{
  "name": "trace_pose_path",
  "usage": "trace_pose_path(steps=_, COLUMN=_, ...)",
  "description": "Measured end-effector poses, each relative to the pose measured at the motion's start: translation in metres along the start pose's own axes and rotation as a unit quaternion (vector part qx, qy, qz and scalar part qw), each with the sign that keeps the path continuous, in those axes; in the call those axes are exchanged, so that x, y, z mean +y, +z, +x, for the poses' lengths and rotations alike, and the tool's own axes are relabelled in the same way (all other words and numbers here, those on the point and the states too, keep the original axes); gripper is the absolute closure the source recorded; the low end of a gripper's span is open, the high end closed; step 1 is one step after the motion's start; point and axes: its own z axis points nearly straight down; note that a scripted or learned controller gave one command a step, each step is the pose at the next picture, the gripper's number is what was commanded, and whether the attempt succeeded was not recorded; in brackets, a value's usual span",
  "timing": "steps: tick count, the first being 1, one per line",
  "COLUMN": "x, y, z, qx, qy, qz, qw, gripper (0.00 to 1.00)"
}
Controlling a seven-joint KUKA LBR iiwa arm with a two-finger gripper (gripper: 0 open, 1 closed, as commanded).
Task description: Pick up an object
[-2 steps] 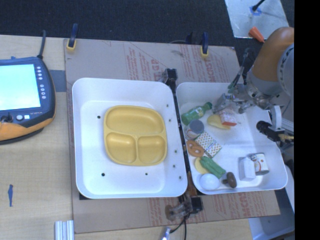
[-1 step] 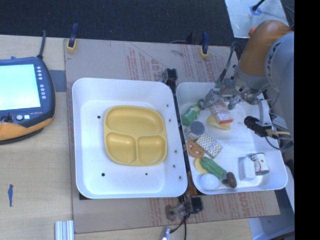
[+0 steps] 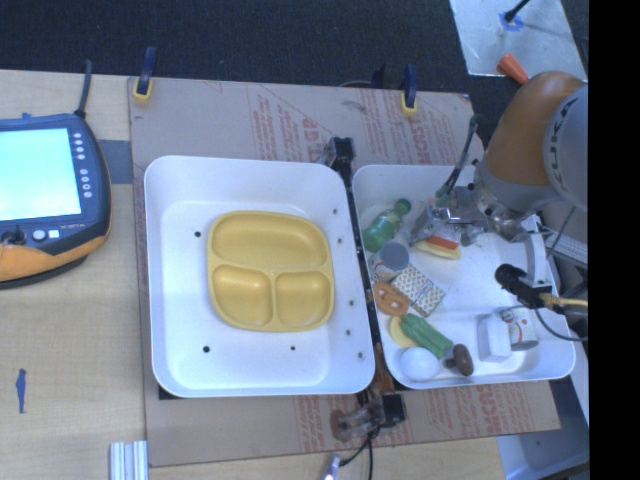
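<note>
A cardboard-covered bench (image 3: 250, 118) carries two white bins. In the right bin (image 3: 560, 363), the gripper (image 3: 447, 218) hangs over a yellow-and-red piece (image 3: 437, 247), which lies just below it, long axis roughly crosswise. A green bottle (image 3: 384, 226) lies left of it. The arm's shadow and clutter blur the wrist area.

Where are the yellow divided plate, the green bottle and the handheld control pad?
yellow divided plate (image 3: 270, 268): camera view, central ridge.
green bottle (image 3: 383, 227): camera view, bottle body.
handheld control pad (image 3: 40, 175): camera view, lit screen.
</note>
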Motion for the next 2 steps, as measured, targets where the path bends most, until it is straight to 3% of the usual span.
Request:
trace_pose_path(steps=1, x=0.0000, y=-0.0105, z=-0.0010, qx=-0.001, qy=-0.001, qz=0.001, qw=1.0000, gripper=1.00)
trace_pose_path(steps=2, x=-0.0001, y=-0.0104, z=-0.0010, qx=-0.001, qy=-0.001, qz=0.001, qw=1.0000, gripper=0.00)
